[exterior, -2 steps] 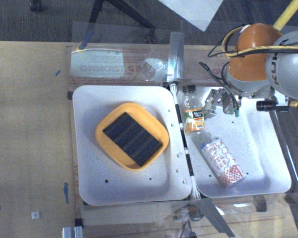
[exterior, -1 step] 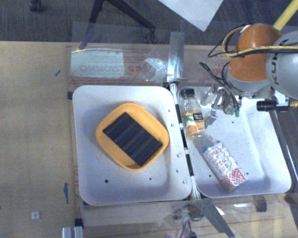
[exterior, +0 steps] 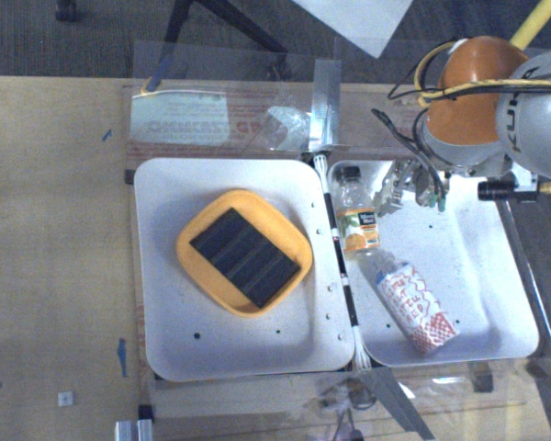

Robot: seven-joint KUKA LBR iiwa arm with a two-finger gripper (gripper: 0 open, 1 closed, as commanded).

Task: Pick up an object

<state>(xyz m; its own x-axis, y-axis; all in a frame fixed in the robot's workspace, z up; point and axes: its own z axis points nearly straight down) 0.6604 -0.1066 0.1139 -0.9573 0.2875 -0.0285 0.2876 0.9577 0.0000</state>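
My gripper hangs over the far part of the right bin, just right of a small clear bottle with an orange label that lies against the bin's left wall. Nearer the front of that bin, a bottle wrapped in a red-and-white pattern lies on a slant. The left bin holds a yellow dish-like object with a black ribbed panel. The gripper looks apart from the small bottle, and nothing visibly hangs from it.
The grey arm with its orange band comes in from the upper right. Behind the bins, a crumpled clear wrapper and a metal bracket lie on the bench. An office chair base stands on the floor beyond.
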